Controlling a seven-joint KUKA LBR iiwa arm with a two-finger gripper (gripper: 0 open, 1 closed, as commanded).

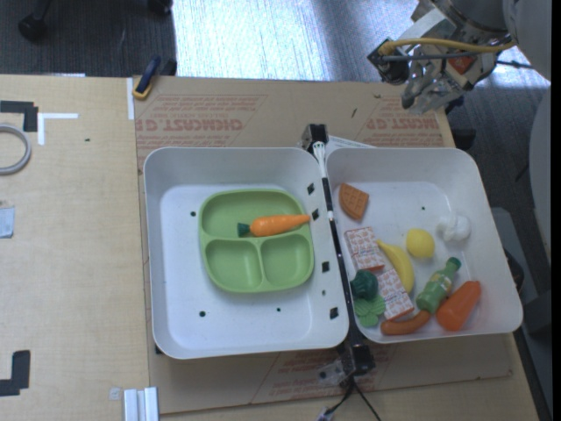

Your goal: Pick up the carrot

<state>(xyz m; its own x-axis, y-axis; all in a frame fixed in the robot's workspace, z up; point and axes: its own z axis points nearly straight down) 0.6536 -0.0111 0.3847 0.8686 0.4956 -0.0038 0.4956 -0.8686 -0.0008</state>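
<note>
1. Camera view: carrot [279, 224] lies on its side in the top compartment of the green divided plate [230, 266], orange body pointing right, green leafy end left. Plate sits in the left bin [166, 261].
2. Gripper [427, 93] hangs high beyond the far rim of the right bin [491, 235], well apart from the carrot. Cannot tell how its fingers stand; too cluttered with cables and brackets.
3. Risk: carrot is smooth, tapered and rounded, likely hard plastic. A pinch off its middle could squirt it sideways along the compartment.
4. Risk: raised plate dividers and rim lie close beside the carrot; a finger landing on a ridge could tip or drag the light plate across the slick bin floor.
5. Risk: a second carrot-like orange piece [458, 305] sits in the right bin's near corner, beside a green bottle [437, 285]; easy to mistake.
6. Right bin also holds a banana [397, 265], lemon [420, 243], broccoli [365, 285], all glossy toy shapes.
</note>
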